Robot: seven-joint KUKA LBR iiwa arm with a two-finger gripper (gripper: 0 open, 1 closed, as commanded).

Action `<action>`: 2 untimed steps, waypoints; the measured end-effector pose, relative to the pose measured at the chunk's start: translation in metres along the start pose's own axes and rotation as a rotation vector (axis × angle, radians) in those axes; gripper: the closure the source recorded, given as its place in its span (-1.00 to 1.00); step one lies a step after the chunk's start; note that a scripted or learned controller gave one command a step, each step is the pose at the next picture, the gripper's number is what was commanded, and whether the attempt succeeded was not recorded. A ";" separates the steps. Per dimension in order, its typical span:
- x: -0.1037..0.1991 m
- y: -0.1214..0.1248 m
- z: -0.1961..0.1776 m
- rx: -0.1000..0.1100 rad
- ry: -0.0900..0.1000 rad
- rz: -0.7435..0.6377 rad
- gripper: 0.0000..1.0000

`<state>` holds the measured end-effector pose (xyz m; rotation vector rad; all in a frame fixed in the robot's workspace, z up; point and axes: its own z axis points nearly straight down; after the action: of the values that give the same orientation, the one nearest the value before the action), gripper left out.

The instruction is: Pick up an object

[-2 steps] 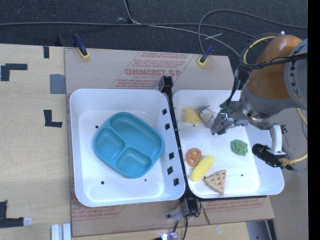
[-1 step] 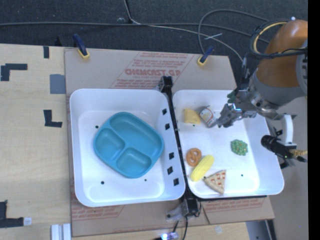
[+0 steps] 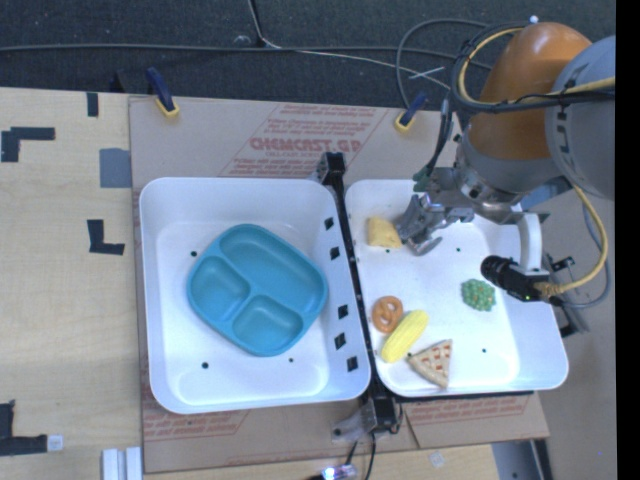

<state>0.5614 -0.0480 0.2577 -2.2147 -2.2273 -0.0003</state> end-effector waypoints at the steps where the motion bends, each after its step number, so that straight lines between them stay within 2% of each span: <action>1: 0.040 0.027 0.021 0.002 -0.001 0.001 1.00; 2: 0.089 0.056 0.036 0.001 -0.001 0.000 1.00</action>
<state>0.6165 0.0414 0.2216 -2.2142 -2.2274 0.0017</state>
